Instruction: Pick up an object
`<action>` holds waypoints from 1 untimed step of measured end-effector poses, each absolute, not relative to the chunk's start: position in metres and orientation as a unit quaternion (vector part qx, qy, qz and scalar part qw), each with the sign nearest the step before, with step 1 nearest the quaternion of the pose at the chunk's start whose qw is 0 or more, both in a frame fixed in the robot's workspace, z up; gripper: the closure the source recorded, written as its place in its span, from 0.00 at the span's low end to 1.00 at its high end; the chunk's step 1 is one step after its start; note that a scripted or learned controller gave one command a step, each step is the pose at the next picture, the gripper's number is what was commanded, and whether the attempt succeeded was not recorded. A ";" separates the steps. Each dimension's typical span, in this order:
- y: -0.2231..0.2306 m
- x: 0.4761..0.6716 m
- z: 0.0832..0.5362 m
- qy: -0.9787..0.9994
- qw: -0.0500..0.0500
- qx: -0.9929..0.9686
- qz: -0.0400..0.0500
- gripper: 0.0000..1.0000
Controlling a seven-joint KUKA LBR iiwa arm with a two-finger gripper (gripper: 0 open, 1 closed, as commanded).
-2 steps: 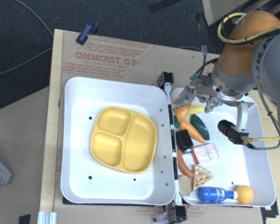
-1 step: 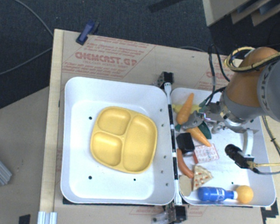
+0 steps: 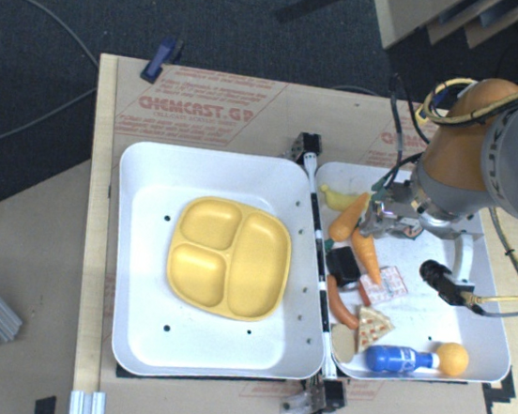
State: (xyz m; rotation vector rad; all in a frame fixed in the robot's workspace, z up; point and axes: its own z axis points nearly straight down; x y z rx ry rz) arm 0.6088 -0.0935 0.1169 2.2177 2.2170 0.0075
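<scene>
From my remote seat I saw the arm [image 3: 481, 136] reaching in from three o'clock, its gripper [image 3: 392, 217] low over the upper part of the right bin [image 3: 496, 308]. Whether the gripper was open or closed I could not tell; the wrist hid it. A carrot [image 3: 367, 252] lay just at its seven o'clock, another orange piece [image 3: 345, 220] at nine, possibly touching, though the view was poor there. Further toward six lay a hot dog [image 3: 341, 302], a cracker-like wedge [image 3: 371, 325], a blue bottle [image 3: 395, 359] and an orange ball [image 3: 452, 357]. The left bin [image 3: 130, 326] held a yellow divided plate [image 3: 229, 257] at its centre.
</scene>
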 end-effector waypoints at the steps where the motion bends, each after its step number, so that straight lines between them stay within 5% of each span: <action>1: -0.094 0.608 0.116 0.707 0.002 0.707 0.001 0.00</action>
